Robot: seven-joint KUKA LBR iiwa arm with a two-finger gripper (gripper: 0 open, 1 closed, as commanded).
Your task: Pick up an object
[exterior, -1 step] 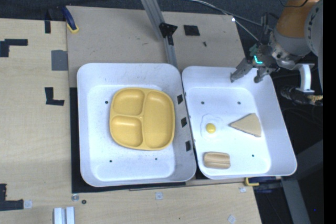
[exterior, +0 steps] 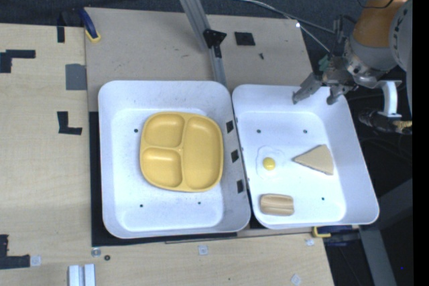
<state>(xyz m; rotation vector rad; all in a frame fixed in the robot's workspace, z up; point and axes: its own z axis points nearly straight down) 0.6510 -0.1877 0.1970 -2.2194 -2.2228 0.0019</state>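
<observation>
The right bin (exterior: 338, 120) holds three toy foods: a fried egg (exterior: 269, 162) near its middle, a tan wedge-shaped slice (exterior: 316, 159) to the right of the egg, and a small bread roll (exterior: 276, 203) near the front wall. My gripper (exterior: 314, 94) hangs over the bin's far right corner, well above and behind the foods. Its two dark fingers are spread apart with nothing between them.
The left bin (exterior: 110, 144) holds a yellow divided plate (exterior: 181, 150). A slanted metal pole (exterior: 191, 0) rises behind the bins. Cables run across the bench at the back. The arm's orange band (exterior: 382, 7) is at the right edge.
</observation>
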